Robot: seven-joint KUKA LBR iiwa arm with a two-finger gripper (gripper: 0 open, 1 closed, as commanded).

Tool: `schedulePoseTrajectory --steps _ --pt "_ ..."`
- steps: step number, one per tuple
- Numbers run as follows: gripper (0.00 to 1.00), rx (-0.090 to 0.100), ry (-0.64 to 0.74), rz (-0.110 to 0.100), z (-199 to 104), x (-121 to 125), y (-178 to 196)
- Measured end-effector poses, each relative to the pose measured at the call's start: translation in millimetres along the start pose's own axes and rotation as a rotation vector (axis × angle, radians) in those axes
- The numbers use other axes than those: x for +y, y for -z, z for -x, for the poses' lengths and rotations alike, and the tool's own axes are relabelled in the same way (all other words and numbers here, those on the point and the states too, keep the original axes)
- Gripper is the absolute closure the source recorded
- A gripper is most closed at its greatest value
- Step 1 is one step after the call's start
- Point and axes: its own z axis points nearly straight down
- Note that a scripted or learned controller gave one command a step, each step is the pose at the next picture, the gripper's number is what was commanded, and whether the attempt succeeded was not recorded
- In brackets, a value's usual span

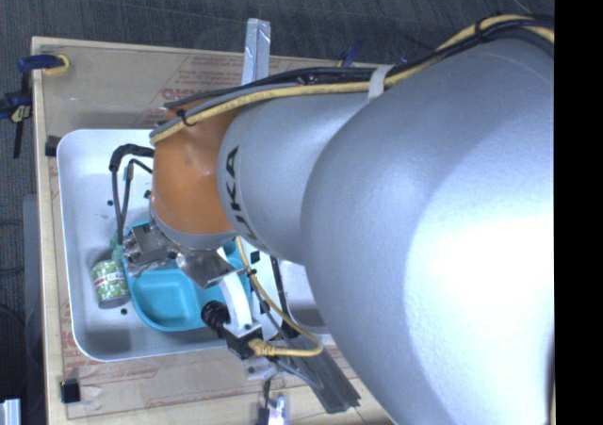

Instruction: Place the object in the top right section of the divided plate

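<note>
Beside the gripper (151, 253), grip state impossible to tell: one blue divided plate (170, 305), one green can (109, 282).

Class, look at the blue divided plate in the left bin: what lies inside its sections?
The one exposed section of the blue plate looks bare. The arm covers the rest. A green-labelled jar sits beside the plate.
</note>
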Motion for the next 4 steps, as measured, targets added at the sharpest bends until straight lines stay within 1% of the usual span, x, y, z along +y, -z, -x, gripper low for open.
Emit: schedulePoseTrajectory --steps 1,2,3,4 --pt "1.0 0.0 0.055 0.004 46 56 11" --pt "1.0 0.001 -0.033 0.001 76 16 28" --pt "1.0 0.0 -0.109 0.001 31 -8 3" --pt "1.0 0.001 -0.048 0.0 35 -10 -14"
